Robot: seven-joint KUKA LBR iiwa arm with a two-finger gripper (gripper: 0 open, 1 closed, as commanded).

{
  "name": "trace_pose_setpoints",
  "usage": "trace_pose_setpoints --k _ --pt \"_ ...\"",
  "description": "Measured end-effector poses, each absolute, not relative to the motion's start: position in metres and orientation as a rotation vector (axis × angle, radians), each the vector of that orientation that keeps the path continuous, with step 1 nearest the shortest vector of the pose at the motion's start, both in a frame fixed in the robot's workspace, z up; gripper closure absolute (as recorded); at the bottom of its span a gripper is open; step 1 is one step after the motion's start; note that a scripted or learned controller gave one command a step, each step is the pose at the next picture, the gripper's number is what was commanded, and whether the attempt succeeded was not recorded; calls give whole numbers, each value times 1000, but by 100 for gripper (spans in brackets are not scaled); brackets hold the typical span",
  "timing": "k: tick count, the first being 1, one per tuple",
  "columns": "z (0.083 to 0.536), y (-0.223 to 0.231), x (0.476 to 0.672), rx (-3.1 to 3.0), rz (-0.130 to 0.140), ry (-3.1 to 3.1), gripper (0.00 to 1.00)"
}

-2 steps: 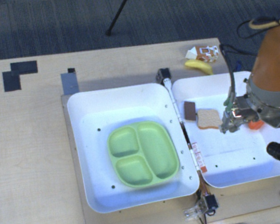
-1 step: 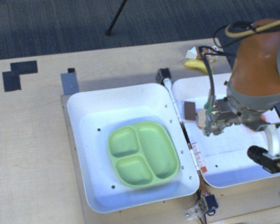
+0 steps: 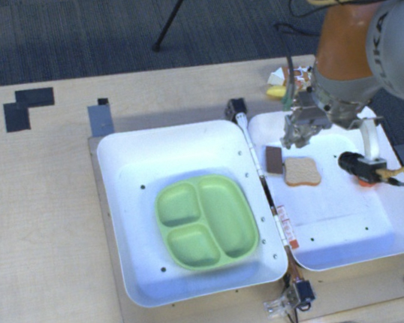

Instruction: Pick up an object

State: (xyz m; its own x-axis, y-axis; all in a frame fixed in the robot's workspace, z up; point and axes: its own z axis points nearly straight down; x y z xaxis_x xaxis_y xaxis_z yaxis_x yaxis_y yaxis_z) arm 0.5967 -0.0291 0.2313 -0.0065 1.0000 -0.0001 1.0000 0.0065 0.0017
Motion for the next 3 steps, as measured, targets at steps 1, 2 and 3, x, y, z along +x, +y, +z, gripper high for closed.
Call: trace_pose_setpoints --k 1,2,3 --pt "231 -29 597 2213 2 2228 0" --pt "151 -129 555 2218 -2 2224 0" --pt "86 -166 491 2217 4 2219 0"
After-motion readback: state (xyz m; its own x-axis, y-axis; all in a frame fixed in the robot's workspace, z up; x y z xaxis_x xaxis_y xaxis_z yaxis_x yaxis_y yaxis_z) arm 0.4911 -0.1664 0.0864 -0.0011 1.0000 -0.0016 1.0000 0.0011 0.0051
